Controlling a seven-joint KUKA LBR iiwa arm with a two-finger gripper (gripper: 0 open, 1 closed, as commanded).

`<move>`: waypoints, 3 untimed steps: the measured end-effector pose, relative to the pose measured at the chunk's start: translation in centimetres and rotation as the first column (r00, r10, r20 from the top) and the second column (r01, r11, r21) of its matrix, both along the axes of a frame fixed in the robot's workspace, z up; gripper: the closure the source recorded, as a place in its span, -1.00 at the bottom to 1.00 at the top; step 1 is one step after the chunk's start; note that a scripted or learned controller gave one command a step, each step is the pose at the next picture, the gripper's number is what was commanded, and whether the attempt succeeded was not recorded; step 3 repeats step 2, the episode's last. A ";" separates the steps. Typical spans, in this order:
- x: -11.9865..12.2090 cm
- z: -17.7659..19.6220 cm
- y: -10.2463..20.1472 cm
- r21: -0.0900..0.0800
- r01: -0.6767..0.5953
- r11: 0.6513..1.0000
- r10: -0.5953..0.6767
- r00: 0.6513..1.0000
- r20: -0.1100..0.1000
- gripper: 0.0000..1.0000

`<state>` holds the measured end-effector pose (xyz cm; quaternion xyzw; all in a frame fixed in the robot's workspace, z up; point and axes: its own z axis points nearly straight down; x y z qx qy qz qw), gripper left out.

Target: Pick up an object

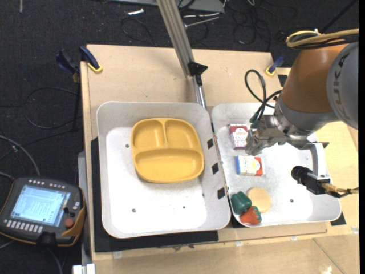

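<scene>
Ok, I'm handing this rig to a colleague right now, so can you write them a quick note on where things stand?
Gripper: low in the right bin, between the pink carton and the small box; I see nothing between its fingers.
Right bin: the pink carton, the small box, a tan disc, a green piece and a red piece at the near left corner.
Left bin: a yellow divided plate.
Done: nothing lifted.
Left: grasp and raise one object.

One fixed camera looks down at a slant from above the table [239,61], far enough to frame both white bins [114,153] side by side and surrounding dark floor.
</scene>
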<state>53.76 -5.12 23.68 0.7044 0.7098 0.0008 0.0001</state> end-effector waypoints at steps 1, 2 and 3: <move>0.4 0.5 5.9 0.001 -0.001 1.000 0.001 1.000 -0.001 1.00; 1.6 0.9 10.4 0.001 0.000 1.000 0.000 1.000 0.000 1.00; 1.6 0.9 10.4 0.001 0.000 1.000 0.000 1.000 0.000 1.00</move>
